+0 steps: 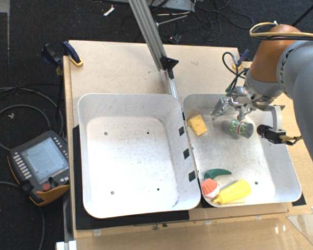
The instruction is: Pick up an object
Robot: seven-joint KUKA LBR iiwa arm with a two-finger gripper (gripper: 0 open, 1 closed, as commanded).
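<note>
Over the right bin (281, 189), the arm (281, 61) reaches down.

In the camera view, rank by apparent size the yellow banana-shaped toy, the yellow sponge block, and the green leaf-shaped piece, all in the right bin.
1. Yellow banana-shaped toy, clearly largest.
2. Yellow sponge block and green leaf-shaped piece: too alike to rank.

2 smooth white plastic bins (94, 108) on pale matt wooden bench (120, 61); glossy yellow plastic toy (232, 191).

Bulky grey arm (302, 72), orange wrist band, yellow cable loop, silver claw (235, 108).
</note>
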